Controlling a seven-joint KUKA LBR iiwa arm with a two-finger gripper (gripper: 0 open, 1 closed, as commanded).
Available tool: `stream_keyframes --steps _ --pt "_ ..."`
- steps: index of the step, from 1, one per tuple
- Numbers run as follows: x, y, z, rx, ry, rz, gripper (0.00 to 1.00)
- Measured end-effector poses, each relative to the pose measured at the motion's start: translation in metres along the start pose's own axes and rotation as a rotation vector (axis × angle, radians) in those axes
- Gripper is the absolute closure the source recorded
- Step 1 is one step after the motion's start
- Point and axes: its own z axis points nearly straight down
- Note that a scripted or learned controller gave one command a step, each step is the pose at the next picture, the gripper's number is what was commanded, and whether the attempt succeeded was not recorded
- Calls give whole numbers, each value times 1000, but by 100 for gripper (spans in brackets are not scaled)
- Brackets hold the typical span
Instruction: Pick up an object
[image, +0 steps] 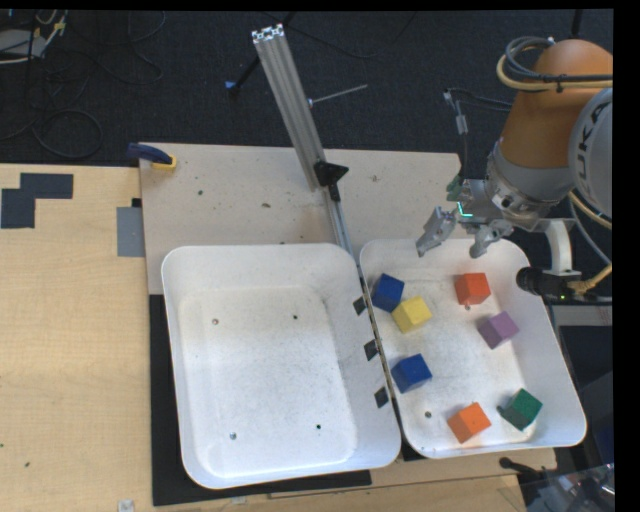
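The right bin (545, 420) holds several small blocks: a blue cube (388, 292), a yellow cube (411, 314), a red-orange cube (472, 289), a purple cube (497, 328), a second blue cube (411, 372), an orange cube (468, 421) and a green cube (521, 409). My gripper (460, 238) hangs above the far edge of this bin, open, its two fingers spread wide with nothing between them. It is behind and above the red-orange cube, apart from every block.
The left bin (190, 300) lies beside the right one, with black clips along the shared rim. A slanted aluminium bar (295, 105) rises behind the bins. A blue and yellow clamp (152, 155) sits at the bench's far left corner.
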Motion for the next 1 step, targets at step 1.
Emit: stream_keyframes --steps 1 --pt "0 1 -3 -5 -1 -1 0"
